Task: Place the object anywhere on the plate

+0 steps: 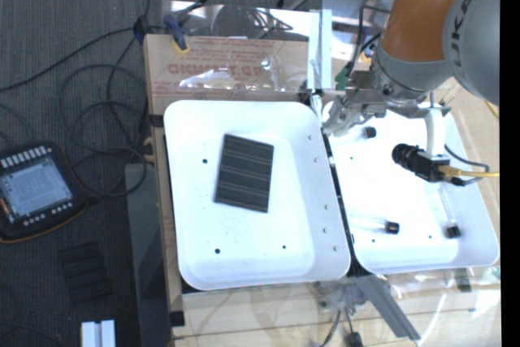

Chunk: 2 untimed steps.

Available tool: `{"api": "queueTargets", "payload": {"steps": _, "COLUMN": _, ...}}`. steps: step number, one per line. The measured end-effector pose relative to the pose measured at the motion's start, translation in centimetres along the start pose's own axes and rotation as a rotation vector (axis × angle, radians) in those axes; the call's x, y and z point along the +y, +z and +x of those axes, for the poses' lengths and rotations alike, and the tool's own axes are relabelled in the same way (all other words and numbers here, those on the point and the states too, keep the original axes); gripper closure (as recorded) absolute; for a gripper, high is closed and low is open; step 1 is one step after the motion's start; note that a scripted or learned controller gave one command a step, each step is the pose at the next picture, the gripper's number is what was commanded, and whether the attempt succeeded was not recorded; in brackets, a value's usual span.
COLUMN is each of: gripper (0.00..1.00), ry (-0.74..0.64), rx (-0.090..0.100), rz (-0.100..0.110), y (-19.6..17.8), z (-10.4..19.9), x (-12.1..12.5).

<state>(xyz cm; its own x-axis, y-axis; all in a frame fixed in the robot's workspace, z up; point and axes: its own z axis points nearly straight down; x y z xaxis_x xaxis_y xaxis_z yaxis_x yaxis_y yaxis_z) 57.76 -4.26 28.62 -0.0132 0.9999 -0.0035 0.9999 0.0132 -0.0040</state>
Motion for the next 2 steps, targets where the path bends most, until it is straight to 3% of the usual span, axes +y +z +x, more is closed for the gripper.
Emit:
{"api": "queueTargets", "payload": {"steps": 1, "gripper": 0.0, "ry": 0.0, "rx": 0.0, "rz": 0.0, "y": 0.0, "z": 0.0, "x": 0.0}}
{"api": "queueTargets", "payload": {"steps": 2, "gripper": 0.0, "ry": 0.149, "rx": -0.001, "rz": 0.003, "y": 7.8, "z": 2.2, "x": 4.7}}
